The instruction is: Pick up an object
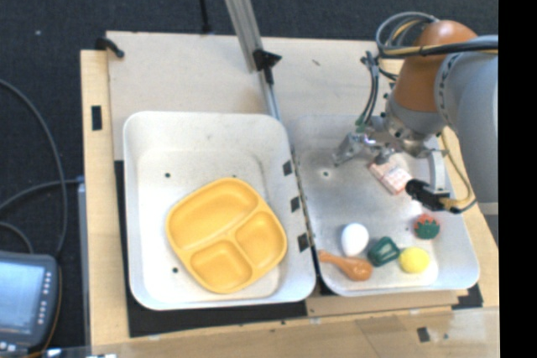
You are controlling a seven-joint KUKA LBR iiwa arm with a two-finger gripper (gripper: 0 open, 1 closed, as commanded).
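Note:
The right bin (327,197) holds several small objects. A pink and white packet (390,175) lies near its middle right. A white egg (354,238), a dark green piece (383,251), a yellow ball (413,260) and an orange spoon-shaped piece (348,265) cluster at the front. A small red and green fruit (427,226) sits by the right rim. My gripper (357,145) hangs low over the back of this bin, just left of and behind the packet, with nothing visibly in it.
The left bin (151,138) carries a yellow divided plate (225,234). A slanted metal post (239,0) rises behind the bins. The grey arm (457,88) and its cables cover the right bin's back right corner.

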